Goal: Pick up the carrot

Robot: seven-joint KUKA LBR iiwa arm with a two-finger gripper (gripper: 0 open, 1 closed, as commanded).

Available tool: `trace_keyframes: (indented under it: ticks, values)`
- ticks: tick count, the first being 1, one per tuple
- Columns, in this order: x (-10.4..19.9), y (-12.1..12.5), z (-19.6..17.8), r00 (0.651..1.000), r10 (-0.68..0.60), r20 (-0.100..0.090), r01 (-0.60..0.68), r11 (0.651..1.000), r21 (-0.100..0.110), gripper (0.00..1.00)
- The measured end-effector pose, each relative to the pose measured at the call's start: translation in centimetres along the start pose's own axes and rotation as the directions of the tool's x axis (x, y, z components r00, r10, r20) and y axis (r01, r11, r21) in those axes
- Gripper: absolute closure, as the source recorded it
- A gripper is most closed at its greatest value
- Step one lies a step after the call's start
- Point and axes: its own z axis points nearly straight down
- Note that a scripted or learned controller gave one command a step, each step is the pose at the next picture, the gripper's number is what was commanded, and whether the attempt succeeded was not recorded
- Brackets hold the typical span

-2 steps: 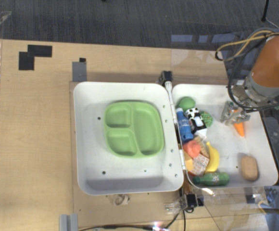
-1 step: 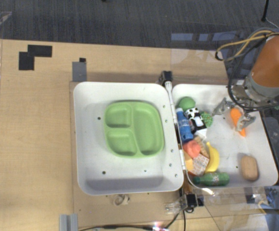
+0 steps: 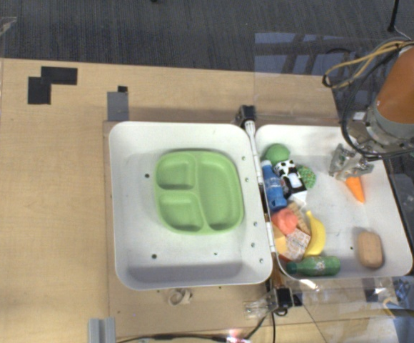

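Lying in the right bin [image 3: 396, 224] near its far right side, the small tapered orange carrot [image 3: 355, 188] touches the metallic gripper [image 3: 348, 164], whose grip cannot be judged. A rounded brown potato [image 3: 369, 249] sits nearer; a glossy green divided plate [image 3: 196, 191] occupies the left bin [image 3: 132, 213].

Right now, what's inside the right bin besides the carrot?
In the right bin: the carrot just below the hand, a brown potato-like piece, and a toy pile along its left wall. Whatever lies under that pile is covered.
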Motion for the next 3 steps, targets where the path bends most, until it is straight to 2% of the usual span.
trace_keyframes:
  ticks: [1,2,3]
  values:
    - [4.0,5.6,1.9,0.933,-0.359,-0.005,0.359,0.933,-0.025,1.0]
    - [1.3,9.8,-12.8,0.93,-0.366,-0.005,0.366,0.93,-0.018,1.0]
    - [2.7,6.9,1.8,0.838,-0.546,0.001,0.546,0.838,-0.023,1.0]
